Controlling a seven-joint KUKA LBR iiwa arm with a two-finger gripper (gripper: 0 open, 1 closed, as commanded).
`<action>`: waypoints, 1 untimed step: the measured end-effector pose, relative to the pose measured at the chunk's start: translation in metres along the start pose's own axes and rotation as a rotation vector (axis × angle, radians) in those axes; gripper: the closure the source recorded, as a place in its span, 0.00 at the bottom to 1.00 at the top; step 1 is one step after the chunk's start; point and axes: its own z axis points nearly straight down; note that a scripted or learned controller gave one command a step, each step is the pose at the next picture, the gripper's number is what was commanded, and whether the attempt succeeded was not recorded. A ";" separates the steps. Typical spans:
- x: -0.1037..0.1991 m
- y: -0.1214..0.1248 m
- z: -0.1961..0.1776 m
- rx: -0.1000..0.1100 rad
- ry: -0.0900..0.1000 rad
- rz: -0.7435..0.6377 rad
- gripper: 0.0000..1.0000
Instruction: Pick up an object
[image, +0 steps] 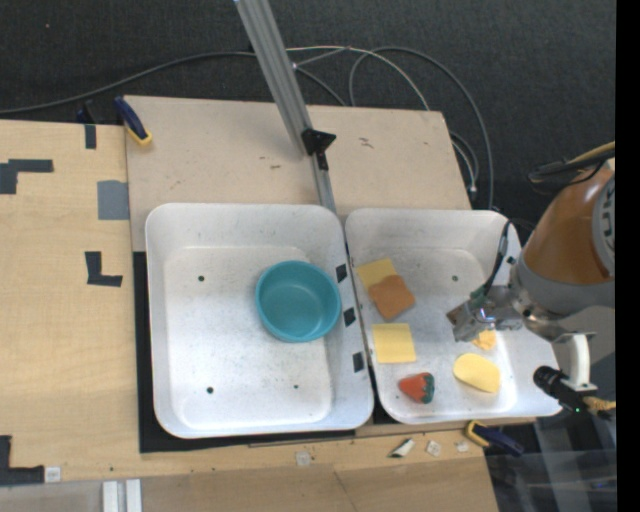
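Gripper low over a small yellow piece in the right bin.

The small yellow piece (486, 340) lies near the right wall of the right bin (430, 222), and the gripper (472, 320) sits just above and to its left, touching or nearly touching it; whether its jaws are open or closed, and whether they grip anything, cannot be told from this angle. Just below the piece rests a larger yellow lemon-shaped object (478, 374), and to the left of that a red strawberry-like toy (418, 387) with a green end. Further left in the same bin lie a yellow square block (393, 343), a brown block (391, 297) and, touching it above, a pale yellow slice (376, 272). The left bin (190, 300) holds a teal bowl (297, 301), upright, near its right side. The grey arm with its orange band (572, 235) reaches in from the right.
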 end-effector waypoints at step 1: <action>-0.010 0.004 -0.052 -0.002 -0.001 0.001 1.00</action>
